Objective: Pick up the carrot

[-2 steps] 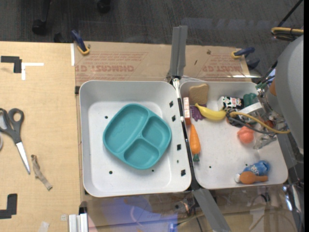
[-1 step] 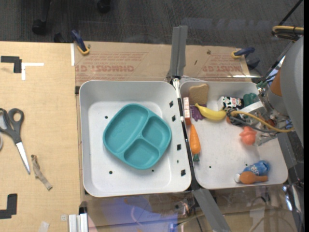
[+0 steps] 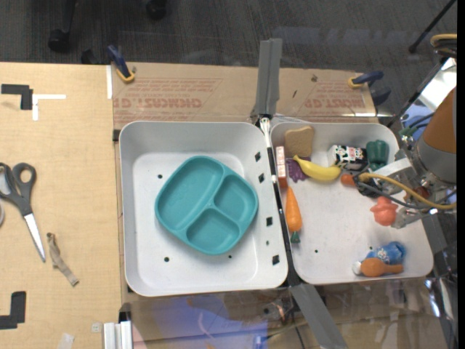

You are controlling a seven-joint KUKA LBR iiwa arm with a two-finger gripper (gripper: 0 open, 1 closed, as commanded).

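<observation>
Arm at right bin's right edge, carrot well apart

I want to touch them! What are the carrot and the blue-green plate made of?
The carrot looks like smooth plastic, a toy: even orange with a soft shine. It could be rubber; the view cannot settle that. The divided plate looks like hard matte plastic: one flat teal color, with rounded molded compartments.
</observation>
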